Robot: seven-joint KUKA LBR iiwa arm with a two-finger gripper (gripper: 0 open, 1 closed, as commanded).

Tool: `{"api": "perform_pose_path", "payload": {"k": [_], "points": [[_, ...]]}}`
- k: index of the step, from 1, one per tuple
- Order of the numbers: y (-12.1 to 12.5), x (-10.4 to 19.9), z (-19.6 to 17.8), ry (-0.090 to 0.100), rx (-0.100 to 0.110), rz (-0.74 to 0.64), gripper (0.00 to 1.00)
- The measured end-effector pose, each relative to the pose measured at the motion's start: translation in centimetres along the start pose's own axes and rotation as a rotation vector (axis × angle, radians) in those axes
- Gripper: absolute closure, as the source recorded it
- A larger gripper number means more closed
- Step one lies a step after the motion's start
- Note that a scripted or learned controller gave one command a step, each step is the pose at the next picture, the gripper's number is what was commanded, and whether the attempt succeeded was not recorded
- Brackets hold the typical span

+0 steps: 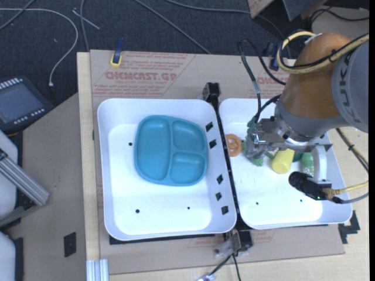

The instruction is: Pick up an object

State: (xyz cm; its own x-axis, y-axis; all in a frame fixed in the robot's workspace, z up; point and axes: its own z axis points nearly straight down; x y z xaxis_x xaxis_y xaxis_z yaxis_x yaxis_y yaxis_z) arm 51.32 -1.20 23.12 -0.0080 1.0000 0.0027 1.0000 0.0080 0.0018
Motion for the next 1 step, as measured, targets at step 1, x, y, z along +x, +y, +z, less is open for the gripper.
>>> {"api": "perform_pose_path", "payload": {"k": [1], "points": [[1.09, 5.05, 1.18, -0.001, 0.002, 0.002, 1.00]]}}
